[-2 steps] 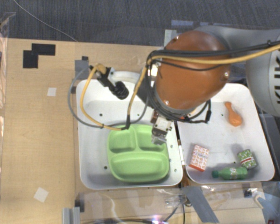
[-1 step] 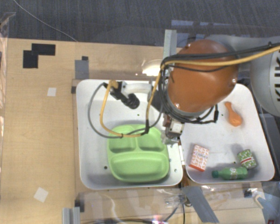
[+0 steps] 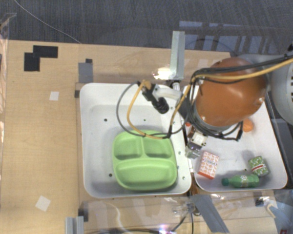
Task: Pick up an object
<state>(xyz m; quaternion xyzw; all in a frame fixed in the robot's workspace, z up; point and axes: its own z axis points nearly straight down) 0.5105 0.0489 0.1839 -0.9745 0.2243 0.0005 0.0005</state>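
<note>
- Orange wrist band (image 3: 228,97) of arm sits nearest the lens, above the bins' divider
- gripper (image 3: 195,143) below it, finger state: cannot tell
- green divided tray (image 3: 145,161) in left bin (image 3: 95,130)
- right bin (image 3: 278,169): red-white carton (image 3: 208,165), green bottle (image 3: 240,180), green can (image 3: 258,165), orange item (image 3: 247,126)

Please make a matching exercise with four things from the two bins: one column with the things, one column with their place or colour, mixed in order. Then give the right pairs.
Things:
1. divided tray
2. bottle
3. small box
4. small can

Descriptions:
A. red and white, right bin, beside the divider between the bins
B. light green, lying in the left bin
C. dark green, lying on its side at the right bin's near edge
D. green and white, right bin's far right corner

Pairs: 1-B, 2-C, 3-A, 4-D
</note>
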